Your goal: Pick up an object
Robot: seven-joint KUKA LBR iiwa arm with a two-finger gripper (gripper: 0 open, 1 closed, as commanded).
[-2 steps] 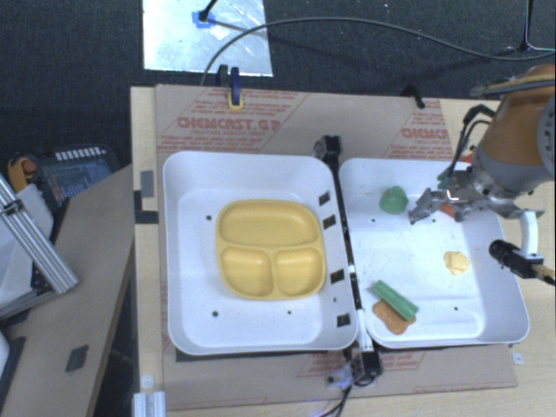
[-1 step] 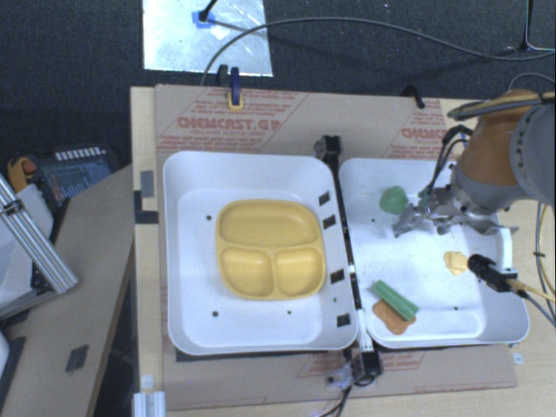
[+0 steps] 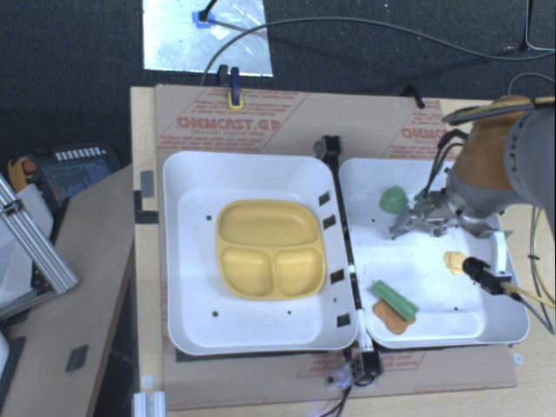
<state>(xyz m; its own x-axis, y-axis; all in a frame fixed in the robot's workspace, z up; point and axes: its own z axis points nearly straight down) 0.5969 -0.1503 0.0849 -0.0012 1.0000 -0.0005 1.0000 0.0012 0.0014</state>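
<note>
In the right bin (image 3: 434, 330) my gripper (image 3: 405, 219) hangs low over the far left part, pointing left, with its fingers open and nothing between them. A round green object (image 3: 392, 200) lies just beyond its upper fingertip, close or touching; I cannot tell which. Toward the front of the bin a green stick (image 3: 396, 301) rests partly across an orange piece (image 3: 393, 321). A small yellow piece (image 3: 453, 261) lies at the right, below the wrist.
The left bin (image 3: 187, 320) holds a yellow divided tray (image 3: 268, 248). A black clip divider (image 3: 339, 233) runs between the bins. The grey arm with its orange band (image 3: 495, 159) comes in from the right, and a black cable (image 3: 486, 278) crosses the right bin's edge.
</note>
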